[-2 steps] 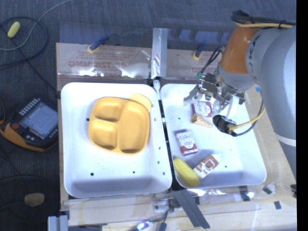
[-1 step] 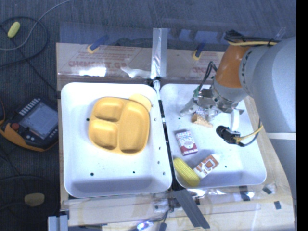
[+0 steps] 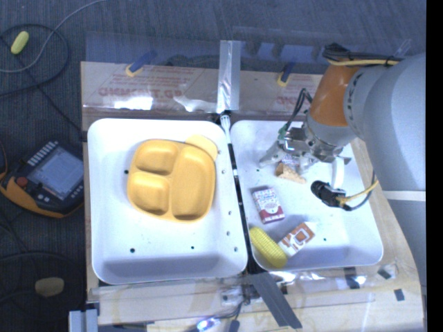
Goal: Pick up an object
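Snack (image 3: 291, 173) just below fingers (image 3: 299, 156), rt bin (image 3: 360, 251)

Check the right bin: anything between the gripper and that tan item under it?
Nothing visible. The gripper hangs directly above the tan item in the right bin. The red packet, corn and small carton lie apart, nearer the front.

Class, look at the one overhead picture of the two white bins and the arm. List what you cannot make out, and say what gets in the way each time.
1. Gripper, camera view: the arm's wrist covers it, so its state is unclear.
2. Tan object under the gripper: too small and partly covered to identify.
3. Red packet: its print is too small to read.
4. Pale yellow thing behind the yellow tray: the tray hides most of it.
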